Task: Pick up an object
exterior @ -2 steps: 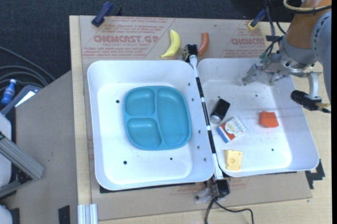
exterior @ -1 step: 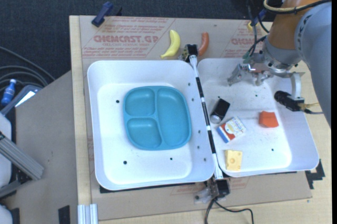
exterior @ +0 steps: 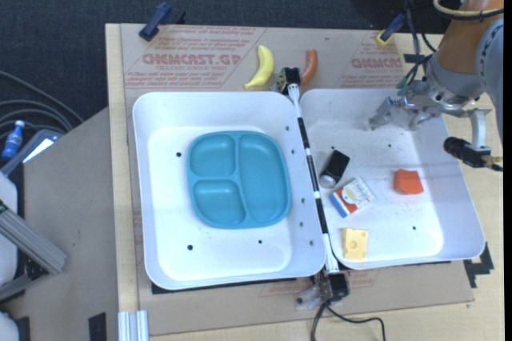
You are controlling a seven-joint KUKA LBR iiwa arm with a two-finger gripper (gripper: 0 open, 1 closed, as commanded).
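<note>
I see my claw (exterior: pixel 398 112) over the far part of the right bin (exterior: pixel 456 239), near its back wall; its fingers look spread apart and nothing sits between them. The grey arm (exterior: pixel 468 51) with its orange band comes in from the right. Nearest the claw, toward me and a little right, lies an orange block (exterior: pixel 409 182) on the bin floor, apart from the claw. To the left of that, a small black block (exterior: pixel 334 166) lies tilted near the divider, with a red, white and blue card packet (exterior: pixel 351 196) just beside it. A yellow cheese wedge (exterior: pixel 355 243) lies at the near edge. In the left bin (exterior: pixel 160 243) rests a teal divided plate (exterior: pixel 239 178). Behind the bins, on the counter (exterior: pixel 200 55), lie a toy banana (exterior: pixel 261 68) and an orange sausage-shaped toy (exterior: pixel 309 66)
</note>
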